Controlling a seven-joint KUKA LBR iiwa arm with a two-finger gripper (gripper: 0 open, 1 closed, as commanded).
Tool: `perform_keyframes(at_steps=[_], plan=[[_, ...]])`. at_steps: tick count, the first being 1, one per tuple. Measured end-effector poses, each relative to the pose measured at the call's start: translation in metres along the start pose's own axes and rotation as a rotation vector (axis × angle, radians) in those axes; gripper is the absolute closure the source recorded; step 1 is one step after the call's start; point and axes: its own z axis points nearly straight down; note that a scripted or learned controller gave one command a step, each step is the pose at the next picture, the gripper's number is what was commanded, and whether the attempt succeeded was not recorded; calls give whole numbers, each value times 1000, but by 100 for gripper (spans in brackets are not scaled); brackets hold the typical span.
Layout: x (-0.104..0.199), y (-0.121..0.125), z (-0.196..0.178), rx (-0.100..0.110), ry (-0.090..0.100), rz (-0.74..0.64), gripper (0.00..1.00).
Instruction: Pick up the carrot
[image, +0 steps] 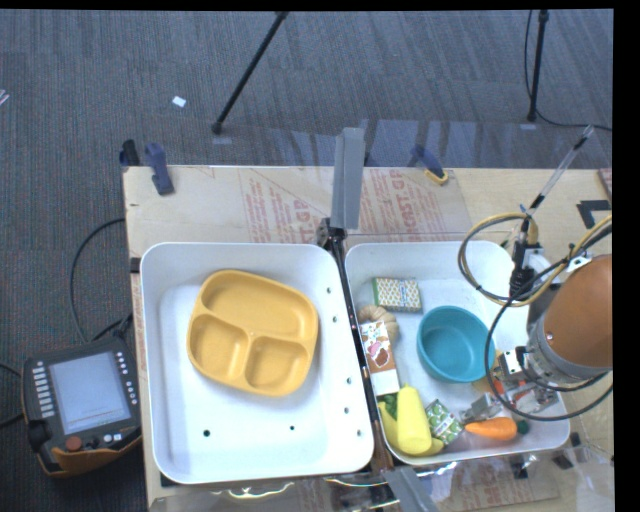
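Note:
The carrot (492, 430) is small and orange and lies flat in the front right corner of the right bin (480, 258), close to the front wall. My gripper (497, 398) hangs just above and behind it, below the grey wrist and orange band (590, 312). Cables loop around the wrist and hide much of the gripper. I cannot make out any contact between it and the carrot.
In the right bin are a blue bowl (452, 343), a small patterned box (397, 293), a long packet (376, 352), a yellow toy (408, 420) and a green packet (441, 421) beside the carrot. The left bin (160, 400) holds a yellow divided plate (253, 332).

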Motion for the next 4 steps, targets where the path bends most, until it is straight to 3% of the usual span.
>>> perform_keyframes(at_steps=[1,2,3,4], plan=[[6,4,-27,-9,6,148,0],[3,3,-35,-12,1,153,100],[4,3,-34,-13,0,154,0],[-7,6,3,-14,5,37,0]])
